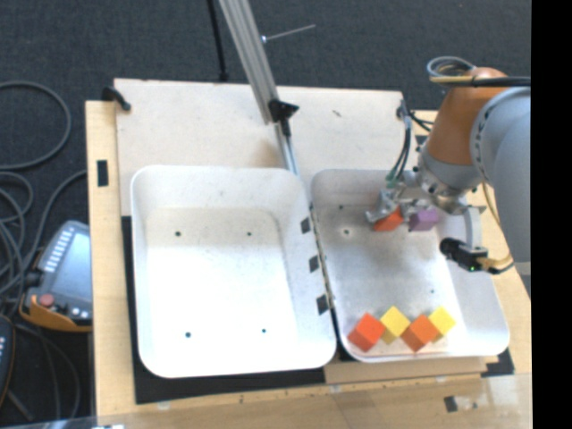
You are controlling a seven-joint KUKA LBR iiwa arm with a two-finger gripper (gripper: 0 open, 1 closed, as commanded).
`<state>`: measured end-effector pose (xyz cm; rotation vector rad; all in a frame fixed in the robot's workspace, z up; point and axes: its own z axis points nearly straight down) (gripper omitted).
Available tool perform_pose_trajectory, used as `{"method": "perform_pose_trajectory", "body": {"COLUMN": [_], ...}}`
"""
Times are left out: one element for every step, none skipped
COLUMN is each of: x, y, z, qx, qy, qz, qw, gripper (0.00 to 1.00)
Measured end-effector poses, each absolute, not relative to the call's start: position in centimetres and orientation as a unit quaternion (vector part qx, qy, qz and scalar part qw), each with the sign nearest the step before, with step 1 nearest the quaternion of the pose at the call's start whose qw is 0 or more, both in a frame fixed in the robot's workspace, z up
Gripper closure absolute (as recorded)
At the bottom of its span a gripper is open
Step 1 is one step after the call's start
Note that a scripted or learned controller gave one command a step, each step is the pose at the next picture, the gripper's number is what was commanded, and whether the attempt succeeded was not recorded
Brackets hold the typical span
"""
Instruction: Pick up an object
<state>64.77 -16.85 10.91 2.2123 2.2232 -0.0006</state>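
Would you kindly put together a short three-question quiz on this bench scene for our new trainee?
1. True or false: the four blocks along the near edge of the right bin are all the same colour.
2. Multiple choice: the arm's gripper is above A) the left bin, B) the right bin, C) the bare bench.
3. Fill in: the small block beside the red-orange block under the gripper is ____ in colour.

Key
1. False: two orange blocks alternate with two yellow blocks.
2. B
3. Purple
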Motion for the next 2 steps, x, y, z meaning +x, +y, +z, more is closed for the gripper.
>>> {"method": "perform_pose_trajectory", "body": {"x": [60.6,63.8], "y": [-10.7,-3.3], "z": [12.8,20.2], "qx": [0.705,0.704], "qy": [0.709,0.711], "qz": [0.0002,0.0041], "qw": [-0.001,0.003], "gripper": [1.00,1.00]}}
